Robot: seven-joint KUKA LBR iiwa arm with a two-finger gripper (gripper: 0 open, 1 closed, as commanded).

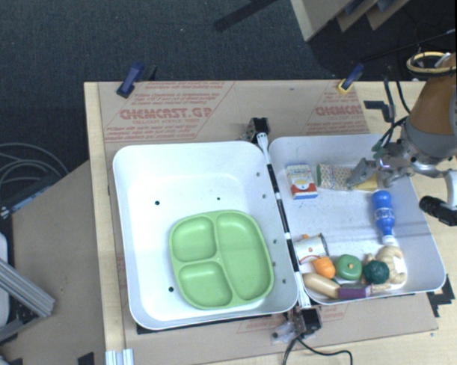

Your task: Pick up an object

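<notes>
Tool fingers spread above right bin, glossy blue bottle nearby, smooth green compartment tray left.

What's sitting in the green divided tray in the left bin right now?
Nothing: all three compartments of the green divided tray show bare green plastic. It lies alone in the left bin. The tray hides the bin floor beneath it, so what may lie under it cannot be seen.

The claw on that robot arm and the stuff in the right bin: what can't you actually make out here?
- Gripper, camera view: blurred and small, so what its fingers are doing is unclear.
- Yellow item: half covered by the gripper, so it can't be identified.
- Small box: label print too small to read.
- Pile at the right bin's near edge: pieces overlap, so several shapes are unclear.
- Arm: cut off by the picture's right edge.
</notes>
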